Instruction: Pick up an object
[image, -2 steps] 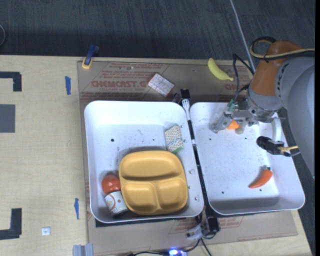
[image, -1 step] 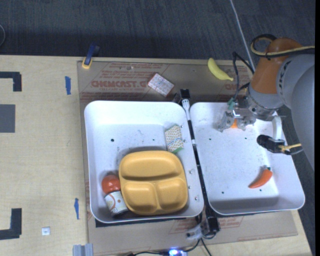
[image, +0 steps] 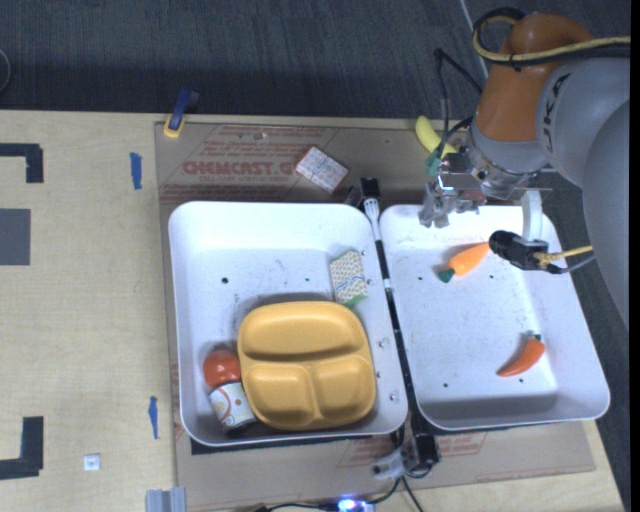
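The grey arm (image: 565, 110) is reaching in from 2 o'clock, with its gripper (image: 445, 212) hanging over the right bin's (image: 470, 415) 11 o'clock corner.

Whether the gripper is spread or pressed together cannot be told at this slant. Both bins are showing smooth white walls with rounded corners, their inner rims meeting at the middle. A glossy yellow tray (image: 305, 360), moulded into three rounded wells, is filling the left bin's (image: 260, 235) 5 o'clock half, leaving bare floor toward 12. In the right bin a tapered orange carrot (image: 465, 260) with a green end is lying near the gripper, toward 4 o'clock of it and apart from it. A curved orange pepper (image: 522, 357) is sitting near the 4 o'clock wall, and wide bare floor is lying open between the two. A red-capped bottle (image: 226, 388) is leaning against the tray's 8 o'clock edge. A patterned pouch (image: 348, 275) is lying at the tray's 1 o'clock.
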